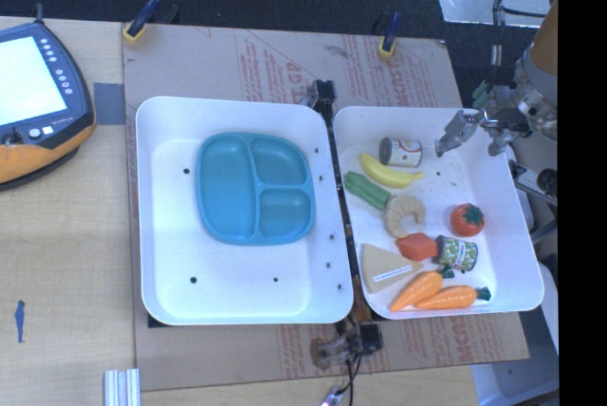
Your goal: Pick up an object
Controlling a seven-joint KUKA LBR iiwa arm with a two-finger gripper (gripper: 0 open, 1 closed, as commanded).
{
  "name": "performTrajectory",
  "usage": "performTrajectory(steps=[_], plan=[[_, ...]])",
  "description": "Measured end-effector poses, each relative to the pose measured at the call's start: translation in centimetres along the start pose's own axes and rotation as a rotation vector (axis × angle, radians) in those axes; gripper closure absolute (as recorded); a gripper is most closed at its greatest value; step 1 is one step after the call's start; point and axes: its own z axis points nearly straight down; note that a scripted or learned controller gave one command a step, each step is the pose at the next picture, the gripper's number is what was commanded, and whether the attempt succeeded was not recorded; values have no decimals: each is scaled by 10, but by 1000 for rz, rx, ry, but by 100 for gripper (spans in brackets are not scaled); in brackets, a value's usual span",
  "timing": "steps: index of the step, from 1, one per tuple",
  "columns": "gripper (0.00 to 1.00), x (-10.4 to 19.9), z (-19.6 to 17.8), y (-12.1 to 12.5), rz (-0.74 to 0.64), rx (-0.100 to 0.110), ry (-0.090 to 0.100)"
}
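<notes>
Look to the upper right corner of the right bin [520,233]: your pincer [474,131] hangs there, over the bin's far edge. Its two fingers are spread apart, one at about [453,135] reaching left toward the toys and the other on the right near the bin's rim. Nothing sits between them, so the pincer is open and grips no object. It touches none of the toys that you can make out.

The things to pick all lie in the right bin. Nearest the pincer is a small can [401,151], lying on its side just left of the left finger, apart from it. Just below the can lies a banana [388,172], and beside that a green cucumber [367,191] close to the bin's left wall. A pale croissant [405,213] sits near the middle. A tomato [467,219] rests toward the right side, well below the pincer. Lower down you have a red piece [416,247] touching a green-labelled jar [458,253], a cheese wedge [383,266] at the left, and two carrots [432,292] along the near edge.

The left bin [161,205] holds a blue divided plate [254,188]. Both bins rest on a cardboard sheet [285,63] clamped to the surface [57,262]. A teach pendant [38,101] lies at the far left.
</notes>
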Motion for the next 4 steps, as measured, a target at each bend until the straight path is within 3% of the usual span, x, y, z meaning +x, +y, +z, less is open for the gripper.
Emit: performTrajectory(steps=[1,2,3,4], plan=[[0,15,140,-53,-1,3,1],[0,22,154,-23,-2,-8,-1],[0,-17,153,42,0,-11,-1],[0,8,153,70,2,-5,0]])
